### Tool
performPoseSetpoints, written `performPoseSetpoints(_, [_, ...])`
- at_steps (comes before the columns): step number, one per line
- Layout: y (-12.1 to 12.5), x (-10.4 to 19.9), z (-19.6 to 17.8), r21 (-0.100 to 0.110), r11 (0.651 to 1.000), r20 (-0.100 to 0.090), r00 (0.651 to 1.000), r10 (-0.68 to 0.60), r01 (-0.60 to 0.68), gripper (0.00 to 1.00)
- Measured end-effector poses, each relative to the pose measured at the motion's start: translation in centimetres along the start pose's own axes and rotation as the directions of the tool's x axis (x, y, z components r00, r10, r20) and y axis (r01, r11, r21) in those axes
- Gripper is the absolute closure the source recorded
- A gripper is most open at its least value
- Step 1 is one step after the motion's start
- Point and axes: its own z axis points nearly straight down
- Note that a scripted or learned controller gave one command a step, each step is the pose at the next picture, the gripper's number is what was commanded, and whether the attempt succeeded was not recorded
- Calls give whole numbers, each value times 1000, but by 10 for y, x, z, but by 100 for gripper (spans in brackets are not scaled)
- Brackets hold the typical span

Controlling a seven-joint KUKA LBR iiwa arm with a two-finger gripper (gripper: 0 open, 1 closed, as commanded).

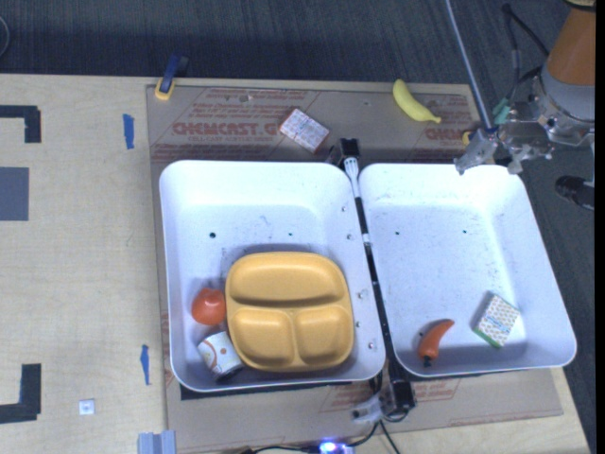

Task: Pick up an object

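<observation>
End effector [482,149] poised over right white bin's [529,211] far corner; finger state impossible to tell. Candidates well apart at near edge: small orange-red pepper-shaped toy [434,338], green-white patterned block [497,320]. Risk: both near wall, likely to block fingers or let objects skid.

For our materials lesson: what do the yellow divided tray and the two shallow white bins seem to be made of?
The yellow divided tray looks like moulded plastic, matt to satin: rounded edges, even colour, soft sheen. The shallow white bins look like thin formed plastic, smooth and slightly glossy, with rounded corners; painted metal cannot be ruled out.
</observation>
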Motion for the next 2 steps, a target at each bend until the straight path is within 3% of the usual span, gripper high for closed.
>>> performPoseSetpoints(1, [-43, 12, 92, 0, 1000, 0, 1000, 1, -1, 0])
performPoseSetpoints(2, [-108, 59, 146, -2, 1000, 0, 1000, 1, -1, 0])
